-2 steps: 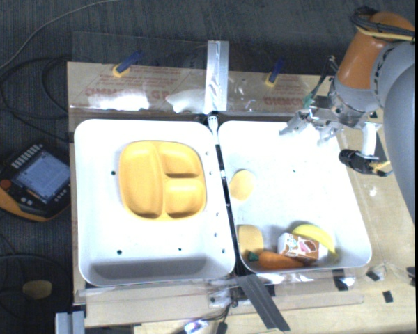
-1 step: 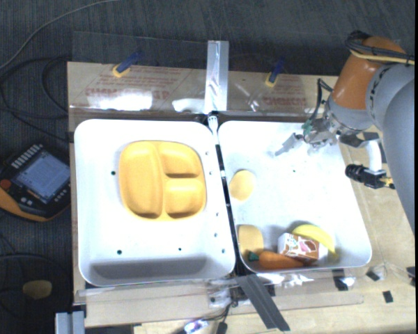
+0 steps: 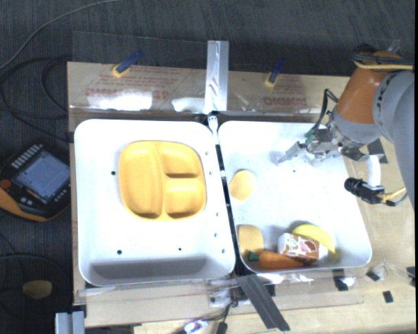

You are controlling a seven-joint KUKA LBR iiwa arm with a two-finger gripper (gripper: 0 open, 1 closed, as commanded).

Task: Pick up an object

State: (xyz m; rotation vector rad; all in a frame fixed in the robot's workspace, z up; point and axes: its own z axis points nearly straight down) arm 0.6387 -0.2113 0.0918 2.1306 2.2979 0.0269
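I see the yellow tray in the left bin. The carrot lies lengthwise left-right along the right bin's near wall. My gripper hangs above, jaws spread, nothing between.
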